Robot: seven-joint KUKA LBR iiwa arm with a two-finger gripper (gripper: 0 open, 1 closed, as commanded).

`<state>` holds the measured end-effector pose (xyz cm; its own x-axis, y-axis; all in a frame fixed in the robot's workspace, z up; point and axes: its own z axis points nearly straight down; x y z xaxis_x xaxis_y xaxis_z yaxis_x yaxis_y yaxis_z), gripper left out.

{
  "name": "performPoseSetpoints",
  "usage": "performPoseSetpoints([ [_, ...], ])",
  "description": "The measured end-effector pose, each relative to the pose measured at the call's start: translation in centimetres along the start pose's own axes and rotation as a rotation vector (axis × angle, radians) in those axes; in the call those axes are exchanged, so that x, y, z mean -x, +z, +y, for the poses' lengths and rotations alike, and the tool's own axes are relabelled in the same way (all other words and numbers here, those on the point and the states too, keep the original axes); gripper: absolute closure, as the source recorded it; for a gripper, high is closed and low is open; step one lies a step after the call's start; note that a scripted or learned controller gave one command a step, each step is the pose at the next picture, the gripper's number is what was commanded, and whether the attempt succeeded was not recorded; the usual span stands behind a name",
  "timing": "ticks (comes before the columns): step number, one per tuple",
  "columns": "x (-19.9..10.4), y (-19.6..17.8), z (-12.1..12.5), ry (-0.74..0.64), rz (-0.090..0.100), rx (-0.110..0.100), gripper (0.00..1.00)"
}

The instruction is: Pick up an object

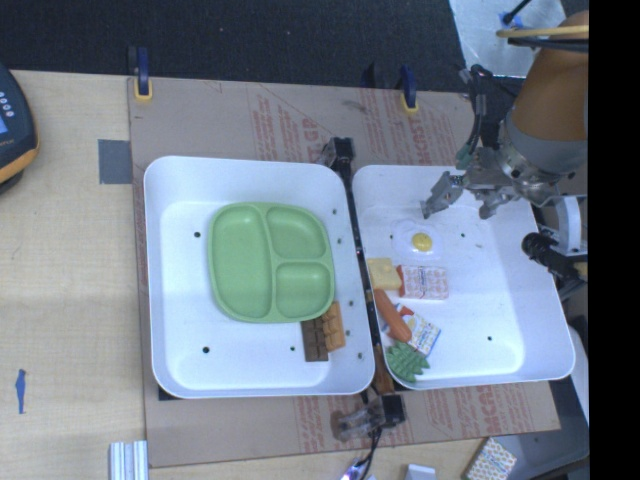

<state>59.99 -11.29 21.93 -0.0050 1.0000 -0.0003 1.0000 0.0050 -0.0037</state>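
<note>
We see the gripper with its two fingers spread apart and nothing between them, hanging over the back of the right bin. Just in front of it lies a fried egg. Nearer us sit a cheese slice, a pink packet and a carrot. The left bin holds a green divided plate.

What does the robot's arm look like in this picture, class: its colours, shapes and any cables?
The arm is a rounded grey body with an orange band above the wrist. Below it sits a grey metal gripper with two slim dark jaws. Dark cabling runs alongside the wrist.
</note>
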Motion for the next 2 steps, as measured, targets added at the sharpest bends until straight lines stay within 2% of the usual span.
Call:
performPoseSetpoints([
  [1, -0.6, 12.8, 0.9, -0.002, 0.001, -0.01, 0.0],
  [2, 2.2, 12.7, 5.4, -0.001, -0.001, 0.005, 0.0],
])
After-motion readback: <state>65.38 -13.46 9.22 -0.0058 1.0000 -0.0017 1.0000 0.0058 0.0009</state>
